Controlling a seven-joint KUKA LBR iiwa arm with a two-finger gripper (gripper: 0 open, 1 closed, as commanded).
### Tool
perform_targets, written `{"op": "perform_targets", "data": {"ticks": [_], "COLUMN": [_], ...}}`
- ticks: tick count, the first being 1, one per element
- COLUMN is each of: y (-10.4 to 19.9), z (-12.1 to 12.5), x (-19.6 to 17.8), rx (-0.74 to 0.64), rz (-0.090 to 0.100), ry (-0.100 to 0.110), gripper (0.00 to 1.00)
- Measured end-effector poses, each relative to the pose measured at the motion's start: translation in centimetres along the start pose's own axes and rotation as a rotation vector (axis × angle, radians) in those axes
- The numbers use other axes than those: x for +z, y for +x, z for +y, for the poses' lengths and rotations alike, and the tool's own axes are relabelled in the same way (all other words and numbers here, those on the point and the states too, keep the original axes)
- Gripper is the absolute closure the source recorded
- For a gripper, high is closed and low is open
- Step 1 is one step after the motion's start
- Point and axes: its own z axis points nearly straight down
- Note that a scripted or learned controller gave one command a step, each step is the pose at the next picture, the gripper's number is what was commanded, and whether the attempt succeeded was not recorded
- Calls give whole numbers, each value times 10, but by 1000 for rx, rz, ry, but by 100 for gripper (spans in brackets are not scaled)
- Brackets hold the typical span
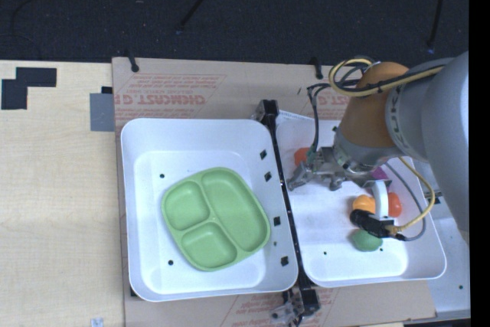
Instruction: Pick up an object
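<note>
Green object (366, 240) (right bin (337, 272)), near claw (314, 174), apart.

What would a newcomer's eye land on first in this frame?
Probably the green divided plate, lying alone in the left bin. Next, the grey arm with its orange band reaching in from the right, its gripper low over the right bin. Near that bin's right side sits a small cluster of colourful items: a green one, an orange one and a red one.
</note>
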Motion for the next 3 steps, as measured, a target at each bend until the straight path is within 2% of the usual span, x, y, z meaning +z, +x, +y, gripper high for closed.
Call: {"op": "perform_targets", "data": {"ticks": [1,2,3], "y": [-1,-3,-4], "z": [0,1,2], "x": [-12,-75,-117], "rx": [4,1,0], "rz": [0,-1,-1], "ry": [0,-8,-6], "gripper": [100,100,100]}}
